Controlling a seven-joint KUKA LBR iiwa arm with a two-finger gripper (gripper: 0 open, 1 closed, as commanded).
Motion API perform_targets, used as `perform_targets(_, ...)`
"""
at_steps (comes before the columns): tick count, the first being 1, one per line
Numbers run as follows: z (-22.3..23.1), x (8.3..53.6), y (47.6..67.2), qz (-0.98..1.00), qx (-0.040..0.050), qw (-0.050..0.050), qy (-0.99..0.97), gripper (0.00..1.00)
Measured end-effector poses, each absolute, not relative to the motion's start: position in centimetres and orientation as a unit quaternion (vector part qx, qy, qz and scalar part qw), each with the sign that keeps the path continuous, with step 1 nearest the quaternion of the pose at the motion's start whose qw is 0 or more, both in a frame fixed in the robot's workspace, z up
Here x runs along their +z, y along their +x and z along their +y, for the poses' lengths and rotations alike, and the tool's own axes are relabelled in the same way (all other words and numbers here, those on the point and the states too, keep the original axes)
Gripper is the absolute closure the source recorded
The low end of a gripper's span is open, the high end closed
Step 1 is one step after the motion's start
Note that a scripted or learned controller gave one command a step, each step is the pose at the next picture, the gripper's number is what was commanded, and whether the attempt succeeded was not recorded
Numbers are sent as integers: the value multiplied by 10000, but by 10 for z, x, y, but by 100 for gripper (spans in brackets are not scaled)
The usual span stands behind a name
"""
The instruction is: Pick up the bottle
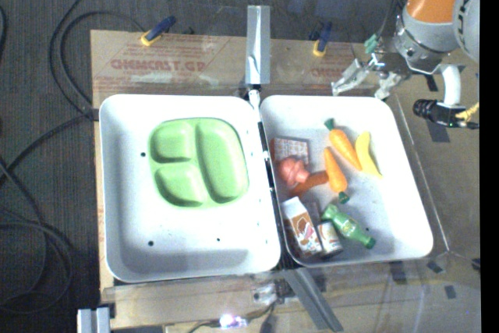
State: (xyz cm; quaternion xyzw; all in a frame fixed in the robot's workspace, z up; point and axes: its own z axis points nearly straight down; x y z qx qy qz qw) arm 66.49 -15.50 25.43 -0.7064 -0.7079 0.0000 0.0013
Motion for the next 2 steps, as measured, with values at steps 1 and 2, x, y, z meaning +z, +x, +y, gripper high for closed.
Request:
perform_targets(1, -158, 92, 594, -7133, 10, 4, -7009, 0)
perform_targets(2, -125, 90, 518, -7527, -33, -72, -6583, 0)
